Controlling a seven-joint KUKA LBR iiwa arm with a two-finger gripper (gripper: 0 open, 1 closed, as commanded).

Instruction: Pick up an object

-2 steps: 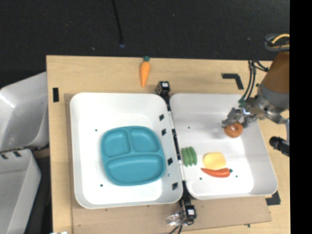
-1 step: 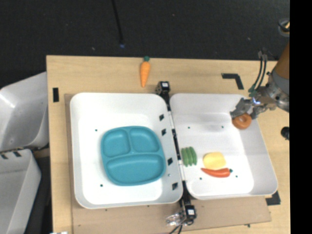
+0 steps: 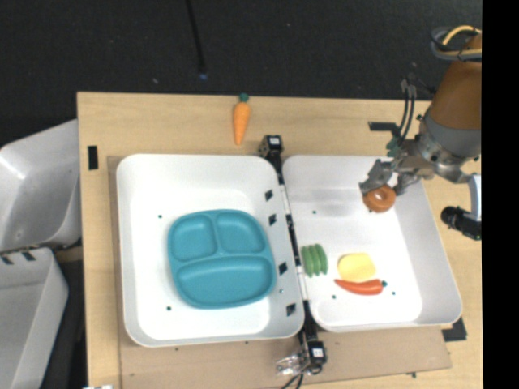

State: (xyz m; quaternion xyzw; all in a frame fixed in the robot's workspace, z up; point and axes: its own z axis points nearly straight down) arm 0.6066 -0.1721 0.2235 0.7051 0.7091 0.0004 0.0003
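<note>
Orange-brown doughnut [image 3: 379,198] is sitting clamped between the fingers of the gripper [image 3: 381,186], hanging over the right bin [image 3: 422,298] near its far edge. Below, a green pepper [image 3: 314,259], a yellow piece [image 3: 356,265] and a red chilli [image 3: 359,286] are lying together.

Dark floor [image 3: 284,31] behind wooden bench [image 3: 162,120]
</note>
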